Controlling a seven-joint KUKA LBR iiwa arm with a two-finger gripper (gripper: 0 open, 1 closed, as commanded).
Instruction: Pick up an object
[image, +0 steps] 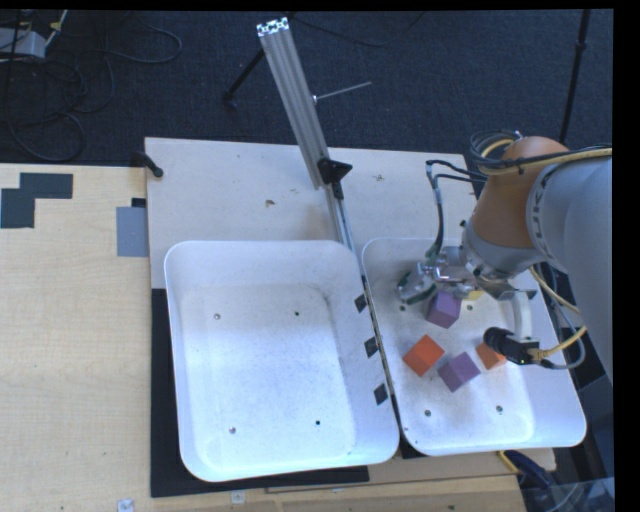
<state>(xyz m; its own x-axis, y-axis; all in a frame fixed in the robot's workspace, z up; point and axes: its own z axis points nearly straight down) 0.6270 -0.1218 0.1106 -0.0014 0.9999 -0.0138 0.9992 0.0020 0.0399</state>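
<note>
My gripper (432, 285) sits at 12 o'clock in the right bin (560, 425), just above a purple block (443, 309); can't tell if it's in contact, or how my jaws stand. Orange block (423, 354), second purple block (459, 370), second orange block (490, 356) sit mid-bin. Left bin (185, 300) at 9 o'clock.

The arm (560, 205) is running off the right edge, so its upper links are going unseen, and its wrist is covering the far right corner of the right bin (500, 425). The gripper (432, 285) is sitting in a tangle of metal and cable just above a purple cube (442, 309), whose top edge it is masking. A small orange block (489, 355) is lying partly behind a black fitting (505, 346), leaving its full shape too hidden to tell.
</note>
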